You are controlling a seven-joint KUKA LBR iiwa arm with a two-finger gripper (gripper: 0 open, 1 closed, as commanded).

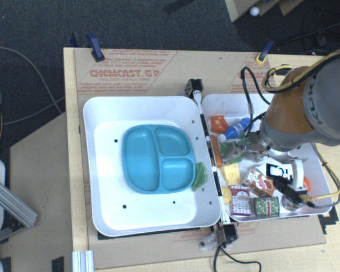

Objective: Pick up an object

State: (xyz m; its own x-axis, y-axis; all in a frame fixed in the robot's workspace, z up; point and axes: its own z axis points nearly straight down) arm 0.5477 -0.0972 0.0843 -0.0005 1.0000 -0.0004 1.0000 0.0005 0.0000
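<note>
The arm [309, 103] is reaching in from the right edge of the surface [130, 75] and is hanging over the right bin [232, 101], with the gripper [254, 147] pointing down near the middle of that bin's left half. The wrist is covering the gripper from above, so whether it is spread or pressed together cannot be told, and nothing is showing as held. All likely objects are lying in the right bin, crowded toward its left wall and near edge. The blue bottle [237, 130] is lying just beside the gripper on its far-left side, with its long axis running at a slant from the bin's left wall toward the far-right corner. The red packet [217, 123] is resting beyond it, against the left wall. The yellow block [231, 172] is sitting on the near-left side of the gripper, and the brown-red packet [260, 181] is lying on its near side, close under the wrist. The pink-white carton [241, 204] and the green carton [266, 207] are standing side by side along the near edge, further off. The left bin [147, 211] is carrying a blue tray [158, 157] at its centre, with a green piece [200, 175] touching the tray's right rim – both well apart from the gripper. As a judgement, the bottle and the yellow block are the nearest candidates, each calling for a short shift toward the left wall before descent.
</note>
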